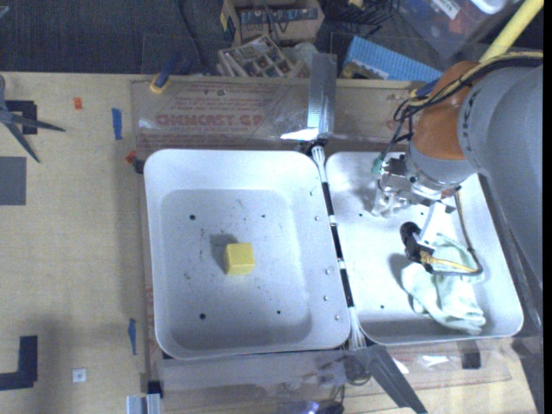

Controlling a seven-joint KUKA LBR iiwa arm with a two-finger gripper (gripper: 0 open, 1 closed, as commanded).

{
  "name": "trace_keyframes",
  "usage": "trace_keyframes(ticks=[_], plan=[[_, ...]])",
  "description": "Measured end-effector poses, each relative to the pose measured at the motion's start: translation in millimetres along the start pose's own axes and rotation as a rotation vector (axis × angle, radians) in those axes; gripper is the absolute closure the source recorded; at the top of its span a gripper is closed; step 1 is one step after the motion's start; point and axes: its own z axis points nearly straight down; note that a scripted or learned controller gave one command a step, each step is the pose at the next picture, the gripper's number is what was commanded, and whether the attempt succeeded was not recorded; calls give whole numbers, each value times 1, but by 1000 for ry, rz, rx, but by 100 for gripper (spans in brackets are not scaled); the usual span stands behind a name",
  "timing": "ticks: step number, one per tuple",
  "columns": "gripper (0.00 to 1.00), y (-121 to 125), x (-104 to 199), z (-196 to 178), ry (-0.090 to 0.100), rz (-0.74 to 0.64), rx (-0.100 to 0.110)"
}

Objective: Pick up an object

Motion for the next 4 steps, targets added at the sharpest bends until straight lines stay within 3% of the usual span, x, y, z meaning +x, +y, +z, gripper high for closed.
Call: trace_keyframes(ticks=[1, 2, 3, 4], plan=[[100, -23, -70, -24, -3, 359, 9], [100, -93, -93, -97, -3, 585, 11], [100, -93, 34, -211, -6, 1022, 8], [100, -113, -25, -203, -5, 803, 11]])
